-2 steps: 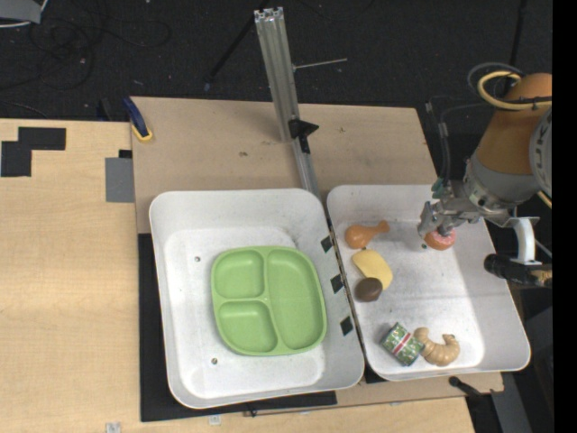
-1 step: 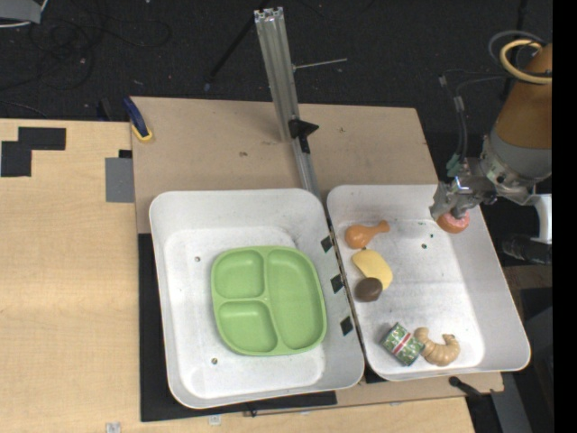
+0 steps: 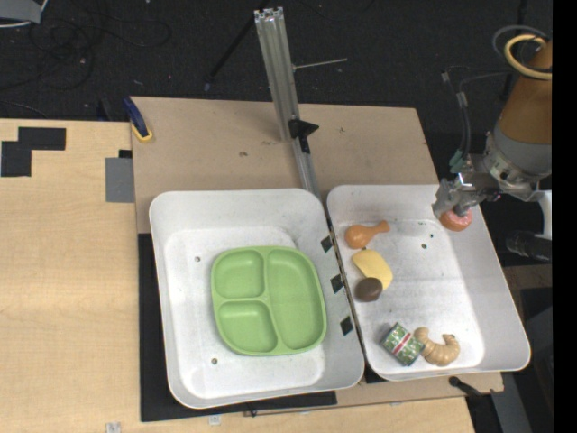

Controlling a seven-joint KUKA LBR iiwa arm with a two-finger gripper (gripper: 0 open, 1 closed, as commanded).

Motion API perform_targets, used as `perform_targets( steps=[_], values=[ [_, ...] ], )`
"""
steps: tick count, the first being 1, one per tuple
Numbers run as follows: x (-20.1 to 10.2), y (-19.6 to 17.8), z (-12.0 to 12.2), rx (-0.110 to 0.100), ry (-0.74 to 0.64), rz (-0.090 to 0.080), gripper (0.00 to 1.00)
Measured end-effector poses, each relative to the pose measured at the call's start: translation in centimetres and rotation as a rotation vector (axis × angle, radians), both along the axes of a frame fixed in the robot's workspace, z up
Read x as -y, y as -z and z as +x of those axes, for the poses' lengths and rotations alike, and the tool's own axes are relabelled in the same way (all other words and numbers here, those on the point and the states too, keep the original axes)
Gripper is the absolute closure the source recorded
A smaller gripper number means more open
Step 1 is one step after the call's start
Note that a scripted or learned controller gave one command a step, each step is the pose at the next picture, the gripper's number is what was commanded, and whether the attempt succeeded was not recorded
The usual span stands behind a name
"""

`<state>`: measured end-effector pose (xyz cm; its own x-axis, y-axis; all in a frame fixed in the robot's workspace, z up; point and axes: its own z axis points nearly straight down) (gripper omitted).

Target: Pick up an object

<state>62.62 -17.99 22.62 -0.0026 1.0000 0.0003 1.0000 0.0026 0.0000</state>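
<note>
My gripper (image 3: pixel 453 207) pinches a small red object (image 3: pixel 458 220) at the right bin's (image 3: pixel 494 269) far edge, directly beneath my fingertips, so I need only lift straight up.

Smooth green plastic tray (image 3: pixel 269 299), matt white bins (image 3: pixel 177 242), pale wood-grain bench (image 3: pixel 63 269), metal post (image 3: pixel 281 88), perhaps aluminium

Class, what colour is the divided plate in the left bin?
Light green divided plastic plate, in the camera view.
</note>
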Motion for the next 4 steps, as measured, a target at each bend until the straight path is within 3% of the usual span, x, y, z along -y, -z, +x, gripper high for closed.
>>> perform_targets(
  steps=[3, 4],
  values=[
    [-16.8, 0.9, -2.6, -0.005, -0.003, 0.003, 1.0],
    [-21.0, 0.7, -3.5, -0.005, -0.002, 0.002, 1.0]
  ],
)
